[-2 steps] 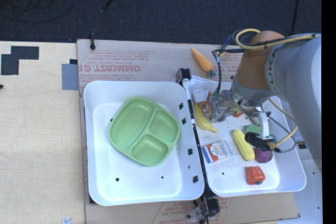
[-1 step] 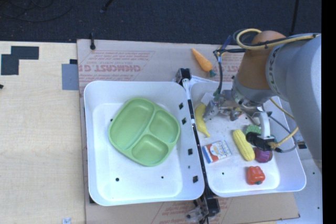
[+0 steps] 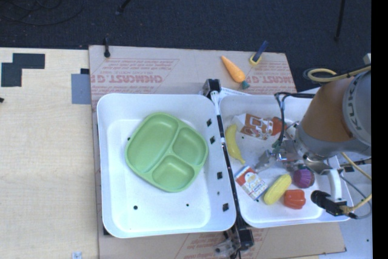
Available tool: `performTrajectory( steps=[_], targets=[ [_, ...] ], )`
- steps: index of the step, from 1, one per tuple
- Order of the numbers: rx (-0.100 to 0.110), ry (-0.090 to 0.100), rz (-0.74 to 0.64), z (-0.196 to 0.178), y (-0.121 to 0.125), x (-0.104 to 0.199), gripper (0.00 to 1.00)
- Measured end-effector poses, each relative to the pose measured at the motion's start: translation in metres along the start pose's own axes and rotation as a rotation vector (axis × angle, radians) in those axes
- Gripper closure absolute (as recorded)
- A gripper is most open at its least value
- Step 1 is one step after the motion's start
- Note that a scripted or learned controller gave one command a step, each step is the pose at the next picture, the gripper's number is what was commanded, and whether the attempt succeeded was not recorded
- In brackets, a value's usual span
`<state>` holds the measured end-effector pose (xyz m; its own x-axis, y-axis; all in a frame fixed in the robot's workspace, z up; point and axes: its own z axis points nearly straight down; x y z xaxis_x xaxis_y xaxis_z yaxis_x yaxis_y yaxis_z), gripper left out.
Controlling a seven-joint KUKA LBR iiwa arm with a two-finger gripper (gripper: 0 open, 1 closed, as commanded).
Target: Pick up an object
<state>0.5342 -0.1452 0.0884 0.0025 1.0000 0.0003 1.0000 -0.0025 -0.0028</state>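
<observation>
End effector (image 3: 271, 158): I see it low in the right bin (image 3: 267, 107); I cannot tell its state.
Banana (image 3: 233, 142): long axis runs top to bottom, just beside the divider.
Corn cob (image 3: 277, 188): tilted, pointing upper right.
Green plate (image 3: 167, 151): left bin (image 3: 121, 215).

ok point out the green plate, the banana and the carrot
green divided plate (image 3: 167, 151), camera view, ridge between its compartments
banana (image 3: 233, 142), camera view, middle of its curve
carrot (image 3: 233, 69), camera view, orange body
</observation>
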Motion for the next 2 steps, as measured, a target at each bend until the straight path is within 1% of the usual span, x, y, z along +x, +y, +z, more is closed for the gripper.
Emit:
performTrajectory(
  steps=[1,2],
  targets=[
    [-0.001,0.0,-0.003,0.001,0.056,-0.03,0.0],
    [0.002,0.001,-0.003,0.001,0.108,0.004,0.0]
  ],
)
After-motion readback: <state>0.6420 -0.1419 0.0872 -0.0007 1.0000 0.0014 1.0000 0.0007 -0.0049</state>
